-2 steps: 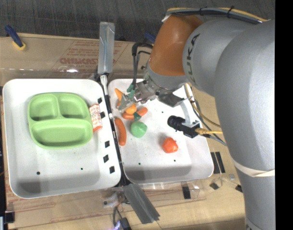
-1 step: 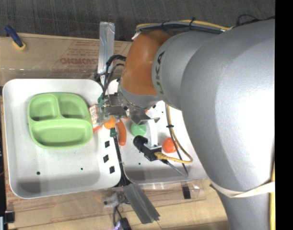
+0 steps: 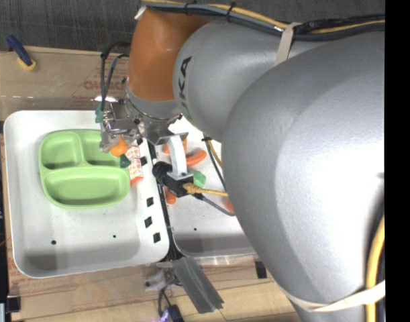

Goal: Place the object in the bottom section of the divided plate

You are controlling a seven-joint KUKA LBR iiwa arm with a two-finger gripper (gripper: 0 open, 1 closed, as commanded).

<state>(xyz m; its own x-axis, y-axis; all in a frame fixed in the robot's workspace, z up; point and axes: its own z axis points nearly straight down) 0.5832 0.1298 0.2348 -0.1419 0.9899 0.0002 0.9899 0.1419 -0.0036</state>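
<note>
While poised over green divided plate point(image 3: 84, 170) edge, gripper point(image 3: 116, 136) aperture unreadable, orange item point(image 3: 119, 149) beneath

divided plate point(image 3: 84, 180): smooth green plastic | bin point(image 3: 30, 233): glossy white plastic | arm point(image 3: 292, 153): matt grey

Gripper point(image 3: 117, 134) over green divided plate point(image 3: 80, 170) top-right edge, in left bin point(image 3: 70, 247).

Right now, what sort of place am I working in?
Probably a robotics lab test bench, not a kitchen: two shallow white bins side by side, a green divided plate in the left one, and cables strapped along the grey arm.
</note>
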